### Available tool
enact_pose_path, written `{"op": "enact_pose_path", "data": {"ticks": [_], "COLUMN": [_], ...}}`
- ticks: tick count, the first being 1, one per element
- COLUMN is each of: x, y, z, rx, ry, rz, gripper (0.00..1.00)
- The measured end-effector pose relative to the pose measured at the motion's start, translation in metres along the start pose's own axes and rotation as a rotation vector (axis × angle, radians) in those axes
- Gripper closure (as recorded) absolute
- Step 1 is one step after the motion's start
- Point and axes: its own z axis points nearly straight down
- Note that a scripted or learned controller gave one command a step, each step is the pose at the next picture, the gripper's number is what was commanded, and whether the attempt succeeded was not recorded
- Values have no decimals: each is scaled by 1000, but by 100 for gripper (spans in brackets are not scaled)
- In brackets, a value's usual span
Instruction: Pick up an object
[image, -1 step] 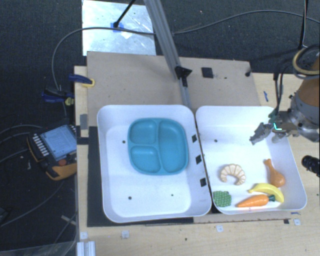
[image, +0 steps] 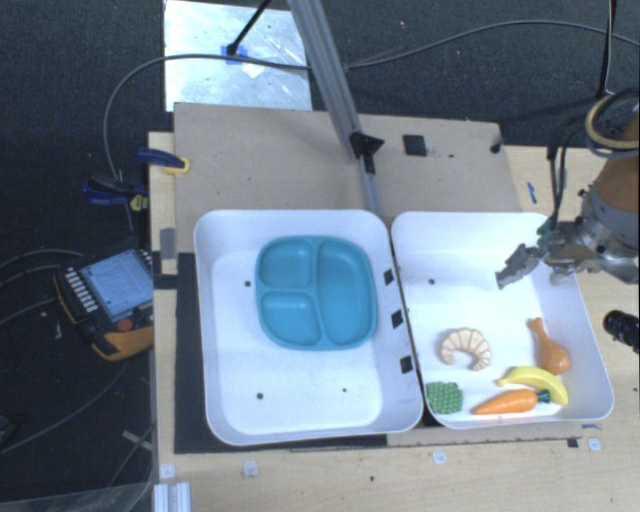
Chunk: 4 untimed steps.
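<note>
My gripper (image: 518, 266) hangs over the upper right part of the right bin (image: 450, 245), above bare white floor, with nothing seen in it. Several toy foods lie in that bin's near half. A croissant (image: 466, 347) sits below and left of the gripper. A brown chicken drumstick (image: 549, 347) lies below it near the right wall. A yellow banana (image: 535, 381) and an orange carrot (image: 508, 402) rest by the front rim. A green broccoli (image: 444, 397) is at the front left corner.
The left bin (image: 225, 380) holds a blue divided plate (image: 317, 292). A slanted metal pole (image: 335, 85) crosses the board behind the bins. Clamps and a handheld device (image: 108, 300) lie off the bench's left side.
</note>
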Motion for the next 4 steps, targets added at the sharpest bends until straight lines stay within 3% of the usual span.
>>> {"op": "enact_pose_path", "data": {"ticks": [3, 4], "x": [11, 11], "y": [6, 7], "z": [148, 135], "rx": [4, -1], "ry": [0, 0], "rz": [4, 3], "gripper": [0, 100]}}
